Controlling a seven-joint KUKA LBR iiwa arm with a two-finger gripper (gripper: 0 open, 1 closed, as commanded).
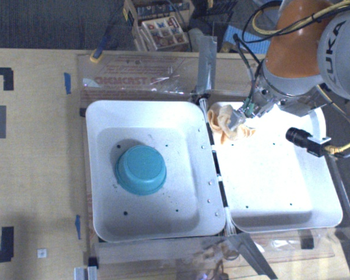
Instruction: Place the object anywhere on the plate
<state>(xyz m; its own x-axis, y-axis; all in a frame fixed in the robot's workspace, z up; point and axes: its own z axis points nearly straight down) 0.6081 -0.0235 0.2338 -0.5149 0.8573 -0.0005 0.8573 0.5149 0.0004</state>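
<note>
Claw (240, 120) tips buried in crumpled tan object (228, 127); grip unclear.

Light wooden bench (35, 174), two shallow white bins side by side, left bin (99, 112), right bin (280, 212)

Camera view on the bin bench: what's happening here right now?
The KUKA arm reaches in from the right, with its gripper down at the far left corner of the right bin, right at a crumpled tan object. Whether it has a grip on it can't be told. A teal plate, which looks like an upturned dish, sits in the left bin, and nothing is on it yet.
</note>
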